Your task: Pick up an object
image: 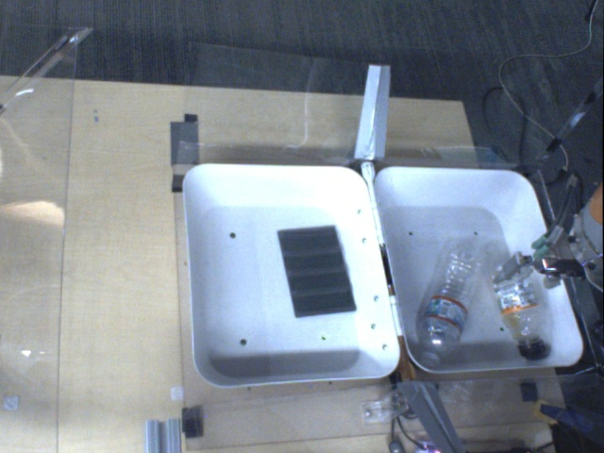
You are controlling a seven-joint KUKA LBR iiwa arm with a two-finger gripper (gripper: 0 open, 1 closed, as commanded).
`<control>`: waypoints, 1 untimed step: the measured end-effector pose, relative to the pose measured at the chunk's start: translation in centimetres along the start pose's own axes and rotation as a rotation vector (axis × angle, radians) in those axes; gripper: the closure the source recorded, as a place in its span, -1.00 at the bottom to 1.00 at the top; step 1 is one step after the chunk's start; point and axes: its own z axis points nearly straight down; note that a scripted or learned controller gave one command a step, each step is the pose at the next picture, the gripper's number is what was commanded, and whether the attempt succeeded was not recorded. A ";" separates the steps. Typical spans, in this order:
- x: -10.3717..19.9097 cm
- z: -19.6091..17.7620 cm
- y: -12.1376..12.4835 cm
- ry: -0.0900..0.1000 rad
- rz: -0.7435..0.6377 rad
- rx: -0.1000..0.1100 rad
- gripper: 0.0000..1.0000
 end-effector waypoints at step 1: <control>-0.5 9.4 1.6 -0.004 -0.184 -0.010 -1.00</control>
